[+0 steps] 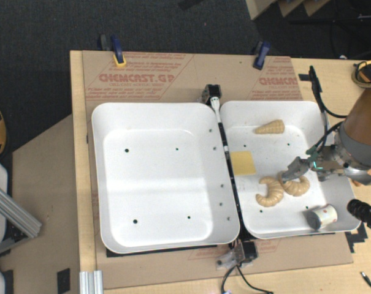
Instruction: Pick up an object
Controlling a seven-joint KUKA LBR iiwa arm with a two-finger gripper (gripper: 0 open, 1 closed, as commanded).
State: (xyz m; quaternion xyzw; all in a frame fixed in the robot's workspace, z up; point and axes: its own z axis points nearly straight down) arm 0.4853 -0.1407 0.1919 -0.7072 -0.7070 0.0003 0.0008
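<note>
The right bin [295,112] holds several small objects. A tan cone [269,127] lies near its far side, and a flat yellow square [242,163] rests by its left wall. Two tan croissant-shaped pieces sit toward the front: one [270,194] in the middle and another [297,188] just to its right. A small white and grey cylinder [321,217] lies at the front right corner. My gripper [298,171] reaches in from the right and hangs low, right over the right-hand croissant piece, close to or touching its top.
The left bin [154,121] stands beside the right one, with a black divider strip [225,158] between them. Blue clamps [118,51] [260,54] hold the brown board at the back. Cables run along the right bin's far right corner [317,94].
</note>
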